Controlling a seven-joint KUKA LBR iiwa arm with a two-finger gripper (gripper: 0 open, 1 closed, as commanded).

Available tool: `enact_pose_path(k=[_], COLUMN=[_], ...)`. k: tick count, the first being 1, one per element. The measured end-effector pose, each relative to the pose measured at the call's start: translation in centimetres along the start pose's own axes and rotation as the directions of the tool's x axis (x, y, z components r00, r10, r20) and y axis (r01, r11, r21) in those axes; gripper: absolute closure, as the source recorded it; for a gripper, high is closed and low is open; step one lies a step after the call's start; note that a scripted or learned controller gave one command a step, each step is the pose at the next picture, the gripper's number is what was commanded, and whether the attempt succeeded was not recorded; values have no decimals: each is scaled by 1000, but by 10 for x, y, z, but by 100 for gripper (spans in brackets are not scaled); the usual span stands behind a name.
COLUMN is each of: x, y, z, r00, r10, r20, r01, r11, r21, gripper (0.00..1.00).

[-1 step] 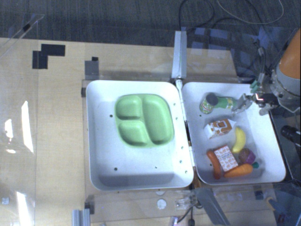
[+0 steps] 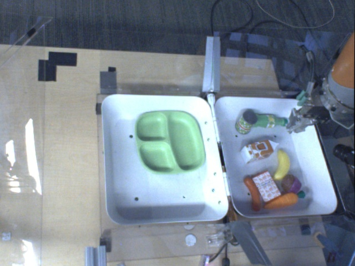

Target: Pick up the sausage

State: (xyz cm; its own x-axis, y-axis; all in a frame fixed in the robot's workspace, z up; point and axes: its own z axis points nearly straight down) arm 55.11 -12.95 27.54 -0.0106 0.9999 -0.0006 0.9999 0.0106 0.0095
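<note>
Camera view: sausage (image 2: 252, 193) wedged against red packet (image 2: 266, 185) — mis-grasp risk; end effector (image 2: 298, 122) state indeterminate, well apart from it.

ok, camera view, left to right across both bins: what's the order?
Green tray → green bottle → banana → gripper. The sausage, red box, carton and carrot overlap in that span, so they're left out.

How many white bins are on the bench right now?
2: the left bin holding a green divided plate, and the right bin holding the food items, right beside it.
</note>
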Motion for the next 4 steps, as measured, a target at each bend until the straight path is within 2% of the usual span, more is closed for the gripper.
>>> enact_pose_path(k=[1,2,3,4], x=[21,-9,34,-10], y=[-61,-64,-63,-64], z=[39,69,101,64], r00=[994,700,830,961], r10=[110,714,558,278], r20=[0,4,2,2], r01=[-110,-714,-558,-278], r11=[994,700,830,960], r21=[5,5,5,4], gripper=[100,100,100,100])
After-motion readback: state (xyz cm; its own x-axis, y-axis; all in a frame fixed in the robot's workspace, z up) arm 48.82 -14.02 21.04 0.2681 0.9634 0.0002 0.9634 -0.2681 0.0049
